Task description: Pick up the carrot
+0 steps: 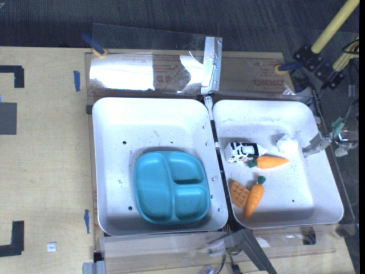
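Two orange carrots lie in the right bin (pixel 325 204). One carrot (pixel 272 162) lies crosswise near the bin's middle, its green end pointing left. The other carrot (pixel 254 197) lies nearer the front, tilted, with its green top (pixel 260 180) pointing up-right. My gripper (pixel 328 141) is partly seen at the bin's right rim, to the right of the crosswise carrot and apart from both. Nothing is seen held in it.
A black-and-white toy (pixel 244 151) touches the crosswise carrot's left end. A white lump (pixel 288 145) sits just above that carrot. A waffle piece (pixel 238 193) lies beside the front carrot. The left bin (pixel 114 124) holds a blue divided plate (pixel 171 186). A yellow pole (pixel 336 19) crosses the top right.
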`<control>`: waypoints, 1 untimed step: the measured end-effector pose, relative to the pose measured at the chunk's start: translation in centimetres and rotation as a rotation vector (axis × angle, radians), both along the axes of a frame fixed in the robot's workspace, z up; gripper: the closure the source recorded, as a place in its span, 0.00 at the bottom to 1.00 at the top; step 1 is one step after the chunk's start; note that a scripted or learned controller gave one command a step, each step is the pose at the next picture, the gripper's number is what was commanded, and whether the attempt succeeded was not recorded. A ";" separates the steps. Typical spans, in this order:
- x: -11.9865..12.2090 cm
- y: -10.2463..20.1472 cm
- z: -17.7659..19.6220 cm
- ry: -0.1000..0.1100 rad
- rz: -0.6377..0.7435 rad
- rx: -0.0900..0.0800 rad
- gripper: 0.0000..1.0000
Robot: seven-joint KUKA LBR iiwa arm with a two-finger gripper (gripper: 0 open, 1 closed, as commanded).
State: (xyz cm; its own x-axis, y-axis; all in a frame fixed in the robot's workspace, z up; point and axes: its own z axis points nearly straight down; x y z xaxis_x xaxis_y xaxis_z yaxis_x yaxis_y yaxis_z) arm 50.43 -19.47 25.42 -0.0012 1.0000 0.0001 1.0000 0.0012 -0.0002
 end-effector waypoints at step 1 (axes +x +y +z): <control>0.4 5.9 -15.8 0.004 -0.025 0.002 0.00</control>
